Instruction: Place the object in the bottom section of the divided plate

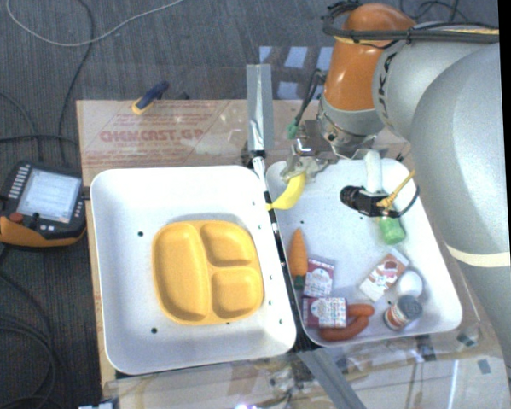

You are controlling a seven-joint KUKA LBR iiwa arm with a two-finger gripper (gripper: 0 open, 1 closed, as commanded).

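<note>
Nearest the camera, the right bin (441, 314) holds a sausage (347, 325), small packets (319, 281) and a can (400, 313); a carrot (298, 253) lies further up by its left wall. The yellow divided plate (209, 268) sits in the left bin (121, 249). Further back, the gripper (303, 164) hangs over the right bin's far-left corner with a banana (287, 194) dangling from its closed fingers, just right of the bins' shared wall.

Dark grey carpet (145, 51) strewn with cables (54, 30) surrounds a wooden bench (162, 132), a handheld control pendant (38, 205) resting alongside.
</note>
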